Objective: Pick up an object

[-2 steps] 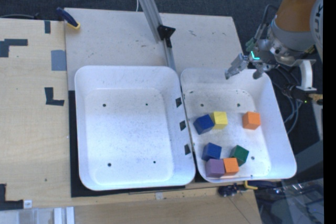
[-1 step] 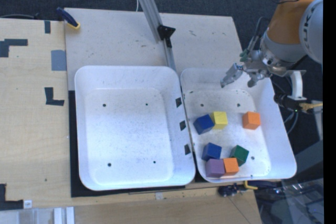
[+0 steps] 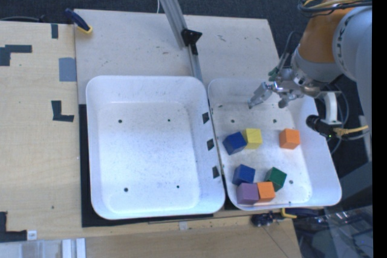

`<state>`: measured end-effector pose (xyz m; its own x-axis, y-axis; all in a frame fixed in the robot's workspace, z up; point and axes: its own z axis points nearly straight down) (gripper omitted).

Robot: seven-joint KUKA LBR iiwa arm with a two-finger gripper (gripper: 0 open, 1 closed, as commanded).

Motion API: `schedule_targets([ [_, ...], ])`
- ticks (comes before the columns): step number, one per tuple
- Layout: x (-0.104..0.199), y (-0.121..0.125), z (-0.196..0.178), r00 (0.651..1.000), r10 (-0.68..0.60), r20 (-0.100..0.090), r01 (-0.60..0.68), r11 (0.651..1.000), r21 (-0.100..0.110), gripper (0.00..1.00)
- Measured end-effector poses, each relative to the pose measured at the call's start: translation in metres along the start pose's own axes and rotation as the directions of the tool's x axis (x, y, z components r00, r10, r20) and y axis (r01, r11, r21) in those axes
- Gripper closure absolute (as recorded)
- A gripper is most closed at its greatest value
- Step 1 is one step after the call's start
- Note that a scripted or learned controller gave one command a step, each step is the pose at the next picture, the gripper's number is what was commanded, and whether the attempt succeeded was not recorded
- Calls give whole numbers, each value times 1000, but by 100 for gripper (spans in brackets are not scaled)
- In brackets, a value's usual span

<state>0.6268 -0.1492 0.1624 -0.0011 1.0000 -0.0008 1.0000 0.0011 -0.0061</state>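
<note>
**Currently: blocks in right bin, pincer above them with nothing held**

Currently the candidate objects lie in the right bin [image 3: 314, 187]. An orange block [image 3: 289, 138] sits alone near the bin's right wall. A yellow block [image 3: 254, 137] touches a blue block [image 3: 234, 142] near the middle. Toward the near edge, a second blue block [image 3: 244, 174], a green block [image 3: 276, 178], a purple block [image 3: 247, 193] and a small orange block [image 3: 266, 191] form a tight cluster.

My pincer [image 3: 269, 96] hangs over the far part of this bin, well apart from every block. Its fingers [image 3: 259, 97] stand spread, with nothing between them.

The left bin [image 3: 97, 93] lies beside the right one, rims touching. A slanted metal rail [image 3: 172, 6] crosses the bench [image 3: 133, 39] behind both.
</note>
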Motion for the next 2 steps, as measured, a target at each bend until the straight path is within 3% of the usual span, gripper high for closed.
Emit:
schedule_targets([
  [1,4,-5,64,1000,0,-1,0,1000,2,0],
  [2,5,-3,50,1000,-2,-1,2,1000,-4,100],
])
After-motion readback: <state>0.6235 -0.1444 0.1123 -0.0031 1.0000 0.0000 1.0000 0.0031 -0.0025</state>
